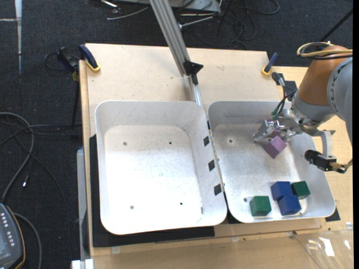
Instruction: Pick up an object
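Observation:
A small purple block sits tilted in the upper middle of the right bin. My gripper is directly over it, with its tip meeting the block's top edge. Whether the block is gripped or resting on the bin floor I cannot tell. The grey arm with its orange band reaches in from the right.
At the right bin's near right corner lie a green cube, two blue blocks touching each other, and a darker green cube. The left bin adjoins the right one. A metal pole slants over the back of the bench.

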`<control>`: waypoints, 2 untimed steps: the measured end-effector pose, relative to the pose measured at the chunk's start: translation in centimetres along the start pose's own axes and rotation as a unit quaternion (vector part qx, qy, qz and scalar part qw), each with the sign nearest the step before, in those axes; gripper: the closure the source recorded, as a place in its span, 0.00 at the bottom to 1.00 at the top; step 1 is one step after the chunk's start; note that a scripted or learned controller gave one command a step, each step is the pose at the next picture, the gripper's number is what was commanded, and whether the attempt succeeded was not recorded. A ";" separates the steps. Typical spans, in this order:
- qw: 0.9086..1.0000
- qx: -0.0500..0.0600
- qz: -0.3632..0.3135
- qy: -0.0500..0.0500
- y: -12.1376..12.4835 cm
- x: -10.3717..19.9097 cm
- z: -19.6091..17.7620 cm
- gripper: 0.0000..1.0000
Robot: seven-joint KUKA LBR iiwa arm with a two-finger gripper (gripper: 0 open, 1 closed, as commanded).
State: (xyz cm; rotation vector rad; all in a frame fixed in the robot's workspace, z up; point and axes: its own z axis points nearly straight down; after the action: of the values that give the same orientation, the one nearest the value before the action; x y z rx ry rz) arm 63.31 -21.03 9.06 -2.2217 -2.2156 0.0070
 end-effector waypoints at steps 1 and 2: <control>1.000 -0.003 -0.003 0.000 0.6 2.5 -1.2 0.00; 1.000 -0.001 0.001 0.000 -11.7 1.0 -0.4 0.00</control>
State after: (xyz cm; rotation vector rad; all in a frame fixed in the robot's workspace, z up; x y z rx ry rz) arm 51.64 -19.96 9.55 -2.2245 -2.2154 0.0034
